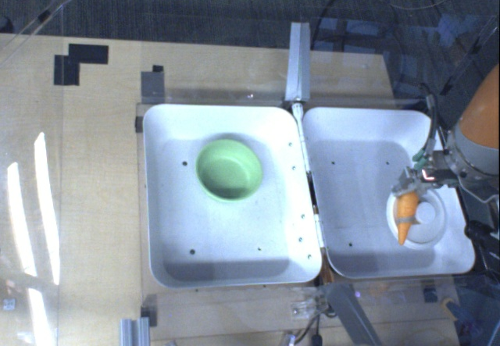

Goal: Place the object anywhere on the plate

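An orange carrot-shaped object point(405, 215) lies in the right bin point(351, 180), its thick end up and its tip pointing toward the front. It rests across the left part of a small white round plate point(430, 221) near that bin's right wall. My gripper point(416, 183) hangs right above the object's thick end, reaching in from the right. Whether it touches the object I cannot tell. The arm's grey wrist and orange band point(478, 122) sit behind it.
A green round dish point(228, 169) sits in the middle of the left bin point(172, 235). A metal divider post point(298, 63) stands at the back between the two bins. Black cables run behind the right bin.
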You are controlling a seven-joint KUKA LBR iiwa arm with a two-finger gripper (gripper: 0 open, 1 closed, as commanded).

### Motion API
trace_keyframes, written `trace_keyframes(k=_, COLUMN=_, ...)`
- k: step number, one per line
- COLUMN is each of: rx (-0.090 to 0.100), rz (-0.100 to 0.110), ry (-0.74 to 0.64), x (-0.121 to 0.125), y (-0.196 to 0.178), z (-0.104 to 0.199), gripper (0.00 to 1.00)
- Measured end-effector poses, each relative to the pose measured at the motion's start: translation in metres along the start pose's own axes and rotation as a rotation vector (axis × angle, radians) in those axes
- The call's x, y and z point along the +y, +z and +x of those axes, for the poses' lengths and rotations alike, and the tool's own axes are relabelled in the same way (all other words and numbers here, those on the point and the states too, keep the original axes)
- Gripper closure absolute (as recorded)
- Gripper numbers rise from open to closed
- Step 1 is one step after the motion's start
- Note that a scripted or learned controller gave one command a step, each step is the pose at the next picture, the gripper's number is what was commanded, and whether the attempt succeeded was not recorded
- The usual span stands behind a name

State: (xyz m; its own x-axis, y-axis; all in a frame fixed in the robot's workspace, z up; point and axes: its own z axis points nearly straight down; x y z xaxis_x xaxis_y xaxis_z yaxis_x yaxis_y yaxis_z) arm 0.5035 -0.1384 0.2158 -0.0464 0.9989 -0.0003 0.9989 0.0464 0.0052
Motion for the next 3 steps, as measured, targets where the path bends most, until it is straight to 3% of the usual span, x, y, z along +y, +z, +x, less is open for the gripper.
trace_keyframes(k=1, rx=0.001, rz=0.003, ry=-0.051, x=-0.011, y=0.032, z=0.099, gripper=1.00)
trace_keyframes(k=2, rx=0.001, rz=-0.004, ry=-0.162, x=0.077, y=0.029, z=0.156, gripper=1.00)
trace_keyframes(k=3, rx=0.002, rz=0.000, ry=-0.193, x=0.120, y=0.031, z=0.230, gripper=1.00)
